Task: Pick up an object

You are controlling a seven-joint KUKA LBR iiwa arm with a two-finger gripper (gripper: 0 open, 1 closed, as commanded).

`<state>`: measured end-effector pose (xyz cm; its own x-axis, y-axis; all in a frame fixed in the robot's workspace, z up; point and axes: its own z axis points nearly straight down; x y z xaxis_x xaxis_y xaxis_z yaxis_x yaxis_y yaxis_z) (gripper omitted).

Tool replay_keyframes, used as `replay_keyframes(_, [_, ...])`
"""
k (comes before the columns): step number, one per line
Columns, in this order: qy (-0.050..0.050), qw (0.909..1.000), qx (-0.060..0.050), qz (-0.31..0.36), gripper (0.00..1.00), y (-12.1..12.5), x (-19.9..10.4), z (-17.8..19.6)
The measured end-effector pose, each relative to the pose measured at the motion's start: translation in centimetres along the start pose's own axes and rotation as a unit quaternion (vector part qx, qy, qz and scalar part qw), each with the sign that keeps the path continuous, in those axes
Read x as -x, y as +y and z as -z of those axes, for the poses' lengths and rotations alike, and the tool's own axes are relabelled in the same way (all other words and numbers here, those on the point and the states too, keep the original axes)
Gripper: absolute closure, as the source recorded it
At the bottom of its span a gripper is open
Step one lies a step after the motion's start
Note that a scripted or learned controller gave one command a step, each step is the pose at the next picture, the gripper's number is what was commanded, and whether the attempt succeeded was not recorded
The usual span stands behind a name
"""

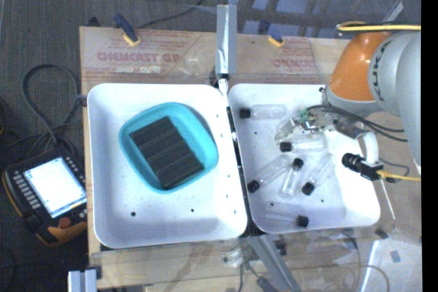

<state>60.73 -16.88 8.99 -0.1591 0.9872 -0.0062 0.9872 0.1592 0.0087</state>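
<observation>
The right bin (356, 205) holds several clear vials with black caps, scattered around its middle, such as one at the centre (293, 178) and one near the back left (263, 111). My gripper (306, 122) hangs low over the back of this bin, just above the cluster of vials, below the orange band (356, 75) of the arm. Its tip is blurred among the clear plastic. In the left bin (102, 167) a teal dish (131, 137) carries a black ribbed block (166, 150).
A black cable connector (352, 161) and yellow cable trail off the wrist over the right bin's right side. A metal divider post (226, 37) stands at the back between the bins. A teach pendant (48, 188) lies on the floor left of the bench.
</observation>
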Motion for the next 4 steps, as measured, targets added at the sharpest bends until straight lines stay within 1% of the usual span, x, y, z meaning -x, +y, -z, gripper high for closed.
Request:
replay_keyframes(1, [0.0, 1.0, 0.003, 0.0, 1.0, 0.2, 0.0, 1.1])
replay_keyframes(2, [0.0, 1.0, 0.003, 0.0, 0.0, 0.2, 0.0, 1.1])
replay_keyframes(3, [0.0, 1.0, 0.003, 0.0, 1.0, 0.2, -0.1, 2.0])
replay_keyframes(4, [0.002, 0.9997, -0.004, -0.025, 1.0, 6.5, -3.9, 11.2])
